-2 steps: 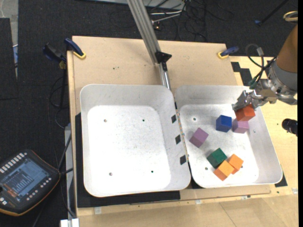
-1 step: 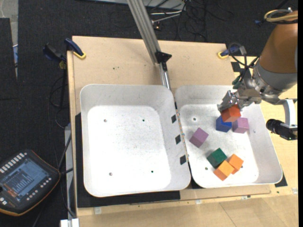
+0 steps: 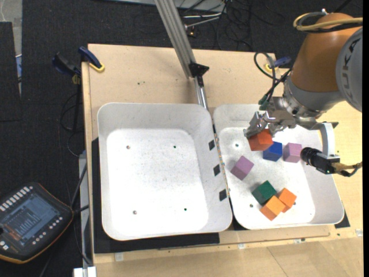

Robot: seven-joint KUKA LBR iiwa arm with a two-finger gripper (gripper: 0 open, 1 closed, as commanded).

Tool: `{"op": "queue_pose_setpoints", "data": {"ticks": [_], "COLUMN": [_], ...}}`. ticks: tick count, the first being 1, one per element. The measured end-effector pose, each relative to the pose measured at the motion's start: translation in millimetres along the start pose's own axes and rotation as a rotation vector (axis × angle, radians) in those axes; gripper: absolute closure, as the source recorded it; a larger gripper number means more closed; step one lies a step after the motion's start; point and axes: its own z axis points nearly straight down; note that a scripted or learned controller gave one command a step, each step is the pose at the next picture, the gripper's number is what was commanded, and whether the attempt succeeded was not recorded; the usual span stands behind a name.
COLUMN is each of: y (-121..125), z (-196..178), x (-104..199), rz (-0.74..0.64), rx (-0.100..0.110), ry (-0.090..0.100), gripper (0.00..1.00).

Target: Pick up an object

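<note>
Overhead slanted view of a light wooden surface [image 3: 150, 74] carrying two shallow white bins set side by side. The left bin [image 3: 109, 154] has a speckled floor. The right bin [image 3: 323, 206] holds the loose blocks. The grey arm [image 3: 328, 45], with its orange band above the wrist, enters from the right and reaches down over the far part of the right bin. Its gripper [image 3: 258, 129] sits directly at a red-orange block [image 3: 260, 141], which lies near the bin's far left corner; whether the fingers are apart, together or clamped on that block cannot be told, because the gripper body hides them.

Just right of the red-orange block lies a blue block [image 3: 273, 151], touching or nearly touching it, and beside that a pale purple block [image 3: 293, 152]. A second purple block [image 3: 242, 167] lies apart, nearer the bin's left wall. Toward the near edge, a green block [image 3: 264, 191] sits against two orange blocks [image 3: 279, 203] clustered together.

A slanted metal pole [image 3: 176, 30] runs from the top of the view down to the gap between the bins. A blue-and-yellow clamp [image 3: 91, 59] grips the surface's far left corner. A handheld control pendant [image 3: 29, 218] lies at lower left, off the surface.
</note>
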Motion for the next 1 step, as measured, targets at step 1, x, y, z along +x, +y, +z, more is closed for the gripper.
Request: {"op": "queue_pose_setpoints", "data": {"ticks": [1], "y": [16.8], "z": [3.2], "x": [54.3], "rz": [-0.001], "rx": [-0.002], "ry": [-0.001], "gripper": [1.00]}}
